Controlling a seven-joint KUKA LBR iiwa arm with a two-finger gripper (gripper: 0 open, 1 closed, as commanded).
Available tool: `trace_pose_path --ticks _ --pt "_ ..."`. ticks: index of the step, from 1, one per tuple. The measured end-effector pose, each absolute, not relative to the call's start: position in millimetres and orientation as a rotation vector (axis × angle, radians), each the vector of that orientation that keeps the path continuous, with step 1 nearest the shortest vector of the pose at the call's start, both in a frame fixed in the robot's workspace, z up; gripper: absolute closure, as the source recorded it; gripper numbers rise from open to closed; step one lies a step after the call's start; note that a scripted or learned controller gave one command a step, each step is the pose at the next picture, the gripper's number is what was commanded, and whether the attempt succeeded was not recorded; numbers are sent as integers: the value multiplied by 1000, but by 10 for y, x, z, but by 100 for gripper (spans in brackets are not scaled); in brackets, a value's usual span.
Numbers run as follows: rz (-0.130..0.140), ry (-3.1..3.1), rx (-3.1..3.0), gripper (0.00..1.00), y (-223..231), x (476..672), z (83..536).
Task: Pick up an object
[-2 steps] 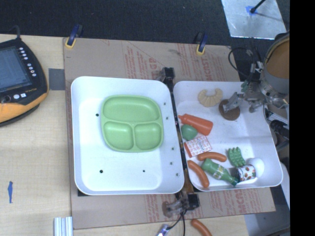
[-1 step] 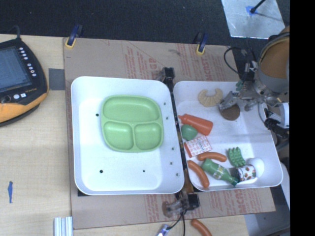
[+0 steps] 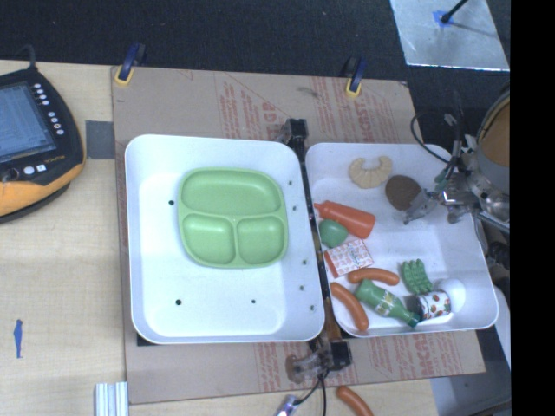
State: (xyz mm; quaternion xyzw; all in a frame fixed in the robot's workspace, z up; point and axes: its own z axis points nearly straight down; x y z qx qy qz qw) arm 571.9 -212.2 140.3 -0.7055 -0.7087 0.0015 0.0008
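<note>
Camera view is showing me hovering my pincer low in the right bin, fingers spread apart and gripping nothing, just beside the brown round piece, since that is lying nearest for picking.

Light wooden bench, topped by a brown printed cardboard sheet held by two blue-and-yellow clamps. On the cardboard, two shallow white plastic bins: one far from the gripper, one beneath it. An orange-edged control tablet lies farthest from the gripper.
</note>
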Motion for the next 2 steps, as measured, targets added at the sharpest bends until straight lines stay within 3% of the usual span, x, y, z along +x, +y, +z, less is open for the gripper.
trace_pose_path --ticks 1,2 --pt "4 -2225 -2215 0 -2119 6242 1114" --pt "6 -2226 -2214 0 -2116 6203 919"
